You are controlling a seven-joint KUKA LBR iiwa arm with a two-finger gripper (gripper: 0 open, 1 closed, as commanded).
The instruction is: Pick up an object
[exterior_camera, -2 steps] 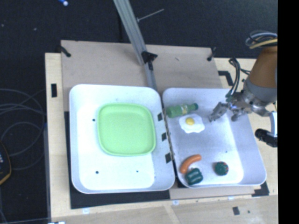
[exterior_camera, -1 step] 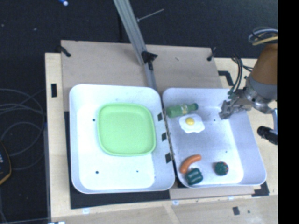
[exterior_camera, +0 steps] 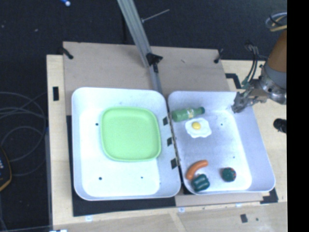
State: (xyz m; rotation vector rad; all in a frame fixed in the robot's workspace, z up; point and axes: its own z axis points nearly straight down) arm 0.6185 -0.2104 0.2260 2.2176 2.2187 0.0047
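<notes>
Camera view, looking down at a slant: two white bins sitting side by side on the bench, touching along the middle.

Left bin: holding one thing, a light green square plate, lying flat and roughly centred, slightly toward the upper part.

Right bin: holding five small things.
- one green bottle, lying on its side near the bin's upper left corner, neck pointing right
- one fried egg, lying flat just below the bottle, nearly touching it
- one orange sausage, lying tilted near the lower left
- one dark green pepper, sitting just below the sausage, touching or nearly so
- one dark green round item with a reddish spot, sitting apart to the right of the pepper; too small to identify

Arm is coming in from the right edge, orange band showing near the top right. The gripper is hanging over the upper right rim of the right bin, well apart from all five objects. Nothing is showing between its fingers. Spread or pressed together: can't tell, too blurred and small.

One slanted grey metal pole is running from the top down to the junction between the bins.
</notes>
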